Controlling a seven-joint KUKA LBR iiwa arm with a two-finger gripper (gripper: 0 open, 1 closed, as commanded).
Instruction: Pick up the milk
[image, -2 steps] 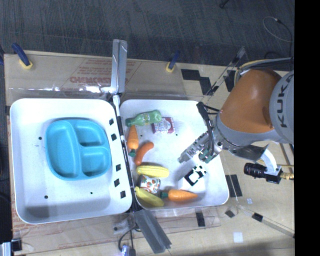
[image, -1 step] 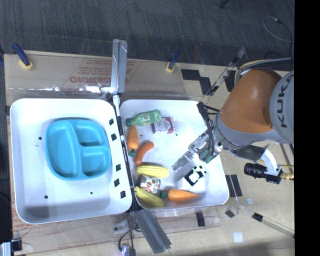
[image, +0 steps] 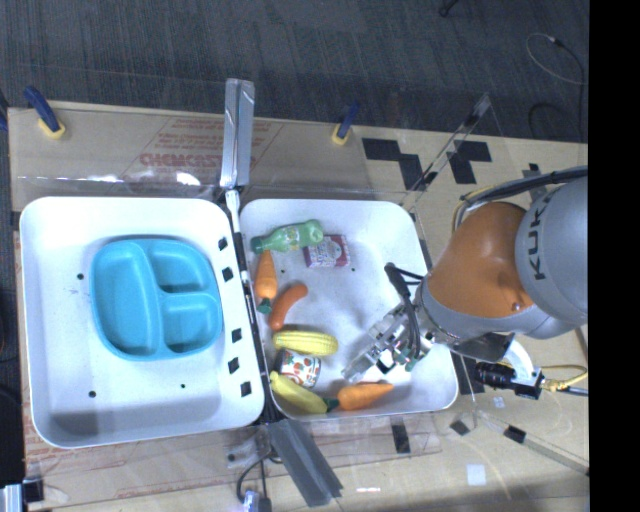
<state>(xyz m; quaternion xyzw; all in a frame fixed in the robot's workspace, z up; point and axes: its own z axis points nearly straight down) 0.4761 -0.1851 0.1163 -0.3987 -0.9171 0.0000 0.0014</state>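
Pincer low in right bin, near front wall, bare floor to its left; finger state indiscernible. Milk carton well apart, toward rear wall, beside green bottle.

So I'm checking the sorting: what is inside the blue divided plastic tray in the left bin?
Nothing can be seen inside the blue divided plastic tray; its compartments show bare blue plastic. The tray covers the white left bin's floor beneath it, so anything under it stays hidden.

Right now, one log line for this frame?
gripper: right bin, lower right, above carrot | milk: far side, untouched | fingers: unclear
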